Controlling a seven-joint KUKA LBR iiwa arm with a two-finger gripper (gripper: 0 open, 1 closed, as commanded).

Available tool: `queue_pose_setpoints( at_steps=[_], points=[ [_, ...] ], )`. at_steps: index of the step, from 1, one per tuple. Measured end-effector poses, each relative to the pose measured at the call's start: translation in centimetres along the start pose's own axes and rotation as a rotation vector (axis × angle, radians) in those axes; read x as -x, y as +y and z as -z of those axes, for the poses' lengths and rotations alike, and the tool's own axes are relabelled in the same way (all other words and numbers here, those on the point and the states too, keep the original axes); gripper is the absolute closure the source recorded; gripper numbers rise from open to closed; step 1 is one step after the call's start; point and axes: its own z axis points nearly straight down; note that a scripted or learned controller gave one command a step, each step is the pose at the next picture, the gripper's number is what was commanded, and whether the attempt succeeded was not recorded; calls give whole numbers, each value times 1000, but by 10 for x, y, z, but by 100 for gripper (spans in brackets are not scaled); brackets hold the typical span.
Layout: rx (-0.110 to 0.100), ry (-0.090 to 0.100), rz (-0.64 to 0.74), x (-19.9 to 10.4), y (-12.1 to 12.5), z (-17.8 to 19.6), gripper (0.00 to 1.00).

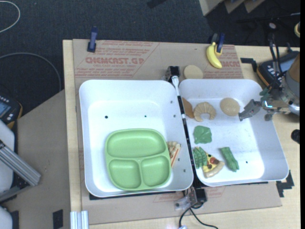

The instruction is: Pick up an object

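Observation:
My gripper (259, 112) hangs over the right bin (267, 147) near its upper right side, open, with nothing between its fingers. Just to its left lies a round tan bun (229, 106), apart from the left fingertip (248, 111). Further left are a croissant (205, 110) and a brown wedge (187, 108). Lower in the same bin lie a green leaf (202, 134), a dark green bumpy piece (199, 155), a pizza slice (213, 165) and a green pickle (229, 158).
The left bin (95, 104) holds a green divided plate (137, 158) and a small fries toy (174, 151) by its right wall. Behind the bins, on the cardboard, lie a banana (214, 56) and a round tan disc (193, 72).

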Motion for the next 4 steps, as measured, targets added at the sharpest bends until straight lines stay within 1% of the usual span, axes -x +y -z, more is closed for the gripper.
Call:
queue_pose_setpoints(
  at_steps=[1, 2, 3, 4],
  points=[
    [-9, 6, 0, -69, -67, -134, 0],
    [4, -2, -2, -65, -62, -118, 100],
    [10, 3, 11, -159, -59, -23, 100],
    [1, 2, 9, -244, -63, -28, 100]
  ],
)
